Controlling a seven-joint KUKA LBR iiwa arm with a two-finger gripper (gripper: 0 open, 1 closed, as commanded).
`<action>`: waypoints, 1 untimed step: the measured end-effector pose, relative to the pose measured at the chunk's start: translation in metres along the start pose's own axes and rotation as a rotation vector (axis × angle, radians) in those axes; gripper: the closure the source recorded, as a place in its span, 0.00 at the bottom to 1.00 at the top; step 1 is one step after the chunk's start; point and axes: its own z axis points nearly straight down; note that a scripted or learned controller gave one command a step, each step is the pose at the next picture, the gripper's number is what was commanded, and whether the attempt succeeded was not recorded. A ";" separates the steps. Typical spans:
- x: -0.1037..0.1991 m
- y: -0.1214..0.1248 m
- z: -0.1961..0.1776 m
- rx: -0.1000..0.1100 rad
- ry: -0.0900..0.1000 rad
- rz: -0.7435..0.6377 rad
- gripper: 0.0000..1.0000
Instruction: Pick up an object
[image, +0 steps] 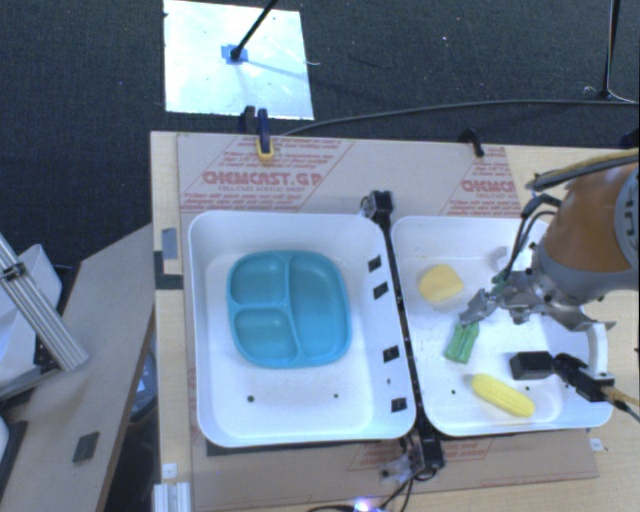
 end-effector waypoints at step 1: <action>0.000 0.000 0.052 0.001 0.000 0.000 0.00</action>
